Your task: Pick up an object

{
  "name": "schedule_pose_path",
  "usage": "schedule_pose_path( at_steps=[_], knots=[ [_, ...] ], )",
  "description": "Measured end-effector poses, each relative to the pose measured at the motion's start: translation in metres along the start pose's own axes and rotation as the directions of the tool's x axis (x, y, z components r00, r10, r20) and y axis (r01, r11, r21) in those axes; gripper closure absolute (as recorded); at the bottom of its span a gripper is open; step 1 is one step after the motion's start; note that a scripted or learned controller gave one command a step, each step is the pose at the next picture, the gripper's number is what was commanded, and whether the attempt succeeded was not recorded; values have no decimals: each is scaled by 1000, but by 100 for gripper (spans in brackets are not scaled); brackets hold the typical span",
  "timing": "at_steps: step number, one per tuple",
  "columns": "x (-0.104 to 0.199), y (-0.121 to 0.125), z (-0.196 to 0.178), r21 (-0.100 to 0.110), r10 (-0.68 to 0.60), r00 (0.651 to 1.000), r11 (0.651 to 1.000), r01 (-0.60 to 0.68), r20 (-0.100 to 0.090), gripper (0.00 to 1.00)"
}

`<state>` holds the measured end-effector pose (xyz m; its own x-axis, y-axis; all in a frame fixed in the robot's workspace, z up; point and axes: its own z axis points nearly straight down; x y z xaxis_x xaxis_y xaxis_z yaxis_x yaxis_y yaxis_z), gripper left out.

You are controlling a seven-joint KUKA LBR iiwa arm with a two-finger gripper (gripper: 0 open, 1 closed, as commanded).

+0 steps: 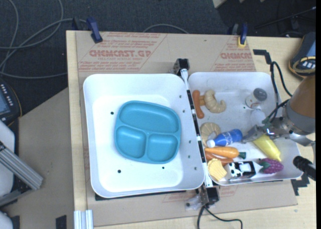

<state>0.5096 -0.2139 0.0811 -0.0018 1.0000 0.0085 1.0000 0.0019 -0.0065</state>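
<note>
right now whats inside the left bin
A blue divided plate lies flat in the left bin, with three compartments that look bare. Whatever is under the plate is covered.

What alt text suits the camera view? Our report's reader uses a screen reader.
The robot's hand reaches into the right bin, beside a yellow toy, among toy foods including a carrot and croissant. The left bin holds a blue divided plate.

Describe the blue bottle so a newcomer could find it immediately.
Start at the right bin, the one crowded with toy food. Near its left wall, at mid-height, lies the blue bottle on its side, just above the carrot. It is the only blue item in that bin, with a white cap end.
</note>
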Motion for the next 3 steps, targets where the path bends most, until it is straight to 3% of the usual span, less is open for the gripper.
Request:
schedule_pose_path(
  at_steps=[1,2,3],
  knots=[
    [-3,3,-15,-11,2,1000,1000,-2,10,100],
    [65,14,-4,-9,-4,1000,1000,4,8,100],
    [145,43,-109,-19,-9,1000,1000,9,7,100]
  ],
)
